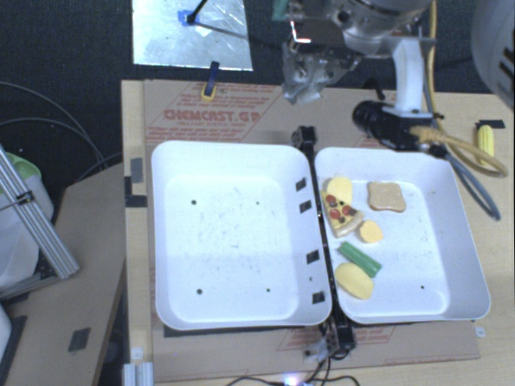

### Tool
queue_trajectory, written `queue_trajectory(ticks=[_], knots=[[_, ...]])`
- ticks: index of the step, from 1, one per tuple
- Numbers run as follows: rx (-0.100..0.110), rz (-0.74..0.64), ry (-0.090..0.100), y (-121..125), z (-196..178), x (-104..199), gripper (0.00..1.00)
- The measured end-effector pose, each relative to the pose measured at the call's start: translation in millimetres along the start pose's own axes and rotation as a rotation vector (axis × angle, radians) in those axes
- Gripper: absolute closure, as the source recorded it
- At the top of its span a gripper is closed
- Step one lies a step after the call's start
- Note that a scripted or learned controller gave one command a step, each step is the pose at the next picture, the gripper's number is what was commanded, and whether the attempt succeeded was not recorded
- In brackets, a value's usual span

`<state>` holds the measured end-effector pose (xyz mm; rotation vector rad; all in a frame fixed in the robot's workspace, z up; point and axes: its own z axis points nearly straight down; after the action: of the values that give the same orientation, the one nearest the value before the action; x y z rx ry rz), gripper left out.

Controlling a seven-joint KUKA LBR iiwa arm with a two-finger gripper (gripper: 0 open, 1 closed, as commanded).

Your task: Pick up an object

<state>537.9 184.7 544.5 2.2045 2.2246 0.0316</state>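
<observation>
Several toy foods lie in the right bin [451,240]: a pizza slice [341,213], a yellow piece [339,188] above it, a slice of toast [386,197], a small orange round [370,232], a green stick [359,258] and a yellow lemon-like piece [354,281]. My gripper [302,80] hangs high above the bench, beyond the far edge of the bins, over the seam between them. Nothing shows between its fingers. The gripper is far from every object.
The left bin [169,240] sits beside the right one, joined by black clips [310,232]. A shiny metal sheet [190,22] lies at the far left. A metal frame [32,223] stands at the left edge. A yellow cable [467,147] trails at the right.
</observation>
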Motion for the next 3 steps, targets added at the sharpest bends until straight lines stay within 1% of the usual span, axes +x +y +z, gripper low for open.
queue_trajectory(ticks=[1, 2, 3], knots=[[0.034, 0.009, -0.011, -47.0, 137.8, -16.7, 1.00], [0.017, 0.002, -0.006, -43.4, 119.8, -15.7, 1.00], [0.020, 0.011, -0.008, -54.8, 140.9, -48.4, 1.00]])
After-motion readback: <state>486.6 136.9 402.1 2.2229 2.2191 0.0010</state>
